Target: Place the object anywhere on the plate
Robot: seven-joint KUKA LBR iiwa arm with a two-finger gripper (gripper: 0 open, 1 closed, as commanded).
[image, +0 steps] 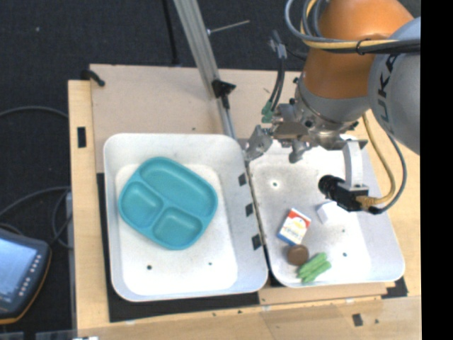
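Note:
A teal plate (168,201) with three compartments lies in the left bin (134,278). In the right bin (375,261), near its front, lie a small white box with red, yellow and blue print (294,227), a brown round object (296,254) and a green object (313,267). The brown and green objects touch each other. My gripper (301,146) hangs over the far end of the right bin, well behind those objects and apart from them. Nothing shows in its grasp.
A small white piece (325,212) lies in the right bin beside the box. A slanted metal rail (202,52) runs from the top down to the divider between the bins. The bulky arm (354,41) covers the right bin's far right corner.

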